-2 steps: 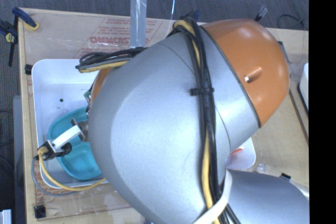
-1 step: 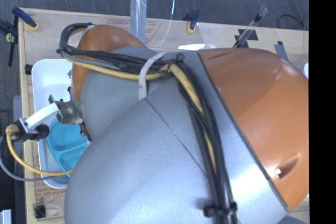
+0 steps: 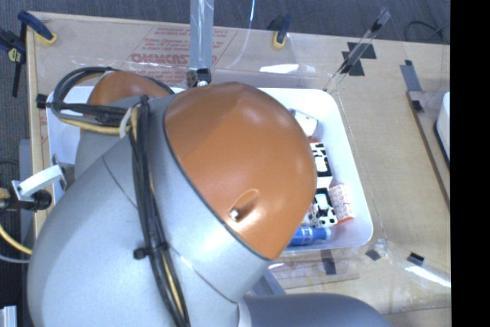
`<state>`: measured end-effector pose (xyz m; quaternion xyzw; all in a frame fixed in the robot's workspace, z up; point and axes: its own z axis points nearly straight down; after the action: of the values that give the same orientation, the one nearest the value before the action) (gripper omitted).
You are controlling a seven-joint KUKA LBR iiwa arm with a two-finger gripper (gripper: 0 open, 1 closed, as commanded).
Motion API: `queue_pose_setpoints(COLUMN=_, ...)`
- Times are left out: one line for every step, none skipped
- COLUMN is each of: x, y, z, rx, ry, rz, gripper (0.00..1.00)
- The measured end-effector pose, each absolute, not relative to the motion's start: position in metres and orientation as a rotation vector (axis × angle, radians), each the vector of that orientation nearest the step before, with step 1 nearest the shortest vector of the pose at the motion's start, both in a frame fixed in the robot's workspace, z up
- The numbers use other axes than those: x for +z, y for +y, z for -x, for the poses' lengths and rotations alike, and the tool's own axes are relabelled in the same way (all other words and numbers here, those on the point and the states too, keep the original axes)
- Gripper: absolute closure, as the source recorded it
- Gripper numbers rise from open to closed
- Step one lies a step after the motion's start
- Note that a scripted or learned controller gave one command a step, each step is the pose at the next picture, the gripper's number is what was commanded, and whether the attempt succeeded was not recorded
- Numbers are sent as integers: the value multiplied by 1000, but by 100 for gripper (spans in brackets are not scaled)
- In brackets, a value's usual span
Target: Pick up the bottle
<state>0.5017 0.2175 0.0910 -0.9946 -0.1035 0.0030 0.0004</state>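
The grey-and-orange arm (image 3: 230, 172) looms over the right bin (image 3: 348, 142), its claw's state impossible to tell, the blue-capped bottle (image 3: 310, 235) unlifted near its front wall.

Arm (image 3: 153, 241): grey body with an orange dome filled the left and centre of the frame, black cables running down it.
Bin (image 3: 348, 157): white, its right part showed at centre right.
Bottle (image 3: 310, 235): blue, lay at the bin's lower edge, partly under the dome.
Black-and-white items (image 3: 323, 207): just above the bottle.
Bench (image 3: 398, 165): tan, right side.
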Motion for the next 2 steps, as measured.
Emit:
queue_pose_setpoints(x=101, y=215, z=-499, rx=34, ry=-328, rz=3124, gripper=100)
queue_pose_setpoints(x=261, y=218, z=-476, rx=4, ry=-364, rz=3120, gripper=100)
